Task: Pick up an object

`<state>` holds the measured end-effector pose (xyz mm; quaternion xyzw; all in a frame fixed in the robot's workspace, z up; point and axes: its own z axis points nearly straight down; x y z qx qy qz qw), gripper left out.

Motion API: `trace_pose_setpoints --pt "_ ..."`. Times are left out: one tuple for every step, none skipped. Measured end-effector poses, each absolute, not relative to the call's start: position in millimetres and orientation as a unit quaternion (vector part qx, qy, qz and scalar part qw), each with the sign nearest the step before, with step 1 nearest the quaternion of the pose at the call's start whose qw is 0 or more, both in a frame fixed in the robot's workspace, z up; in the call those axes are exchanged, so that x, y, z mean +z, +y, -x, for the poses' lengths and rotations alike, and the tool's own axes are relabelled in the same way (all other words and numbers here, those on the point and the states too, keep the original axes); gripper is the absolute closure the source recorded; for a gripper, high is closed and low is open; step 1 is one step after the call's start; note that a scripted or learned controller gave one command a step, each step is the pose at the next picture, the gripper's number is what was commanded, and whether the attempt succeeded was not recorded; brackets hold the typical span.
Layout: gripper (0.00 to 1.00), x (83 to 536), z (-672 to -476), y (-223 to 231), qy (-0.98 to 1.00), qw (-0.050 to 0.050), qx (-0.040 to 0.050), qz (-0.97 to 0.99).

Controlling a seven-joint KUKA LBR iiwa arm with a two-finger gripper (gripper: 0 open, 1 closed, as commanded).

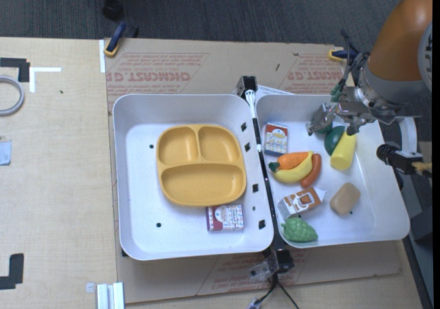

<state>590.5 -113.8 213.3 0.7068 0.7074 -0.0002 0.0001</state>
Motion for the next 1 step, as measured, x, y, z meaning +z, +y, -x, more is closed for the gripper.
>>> trace_pose_setpoints --pt "0.0 92.3 -577.9 -91.9 0.767 0.0 -0.0001 -0.641"
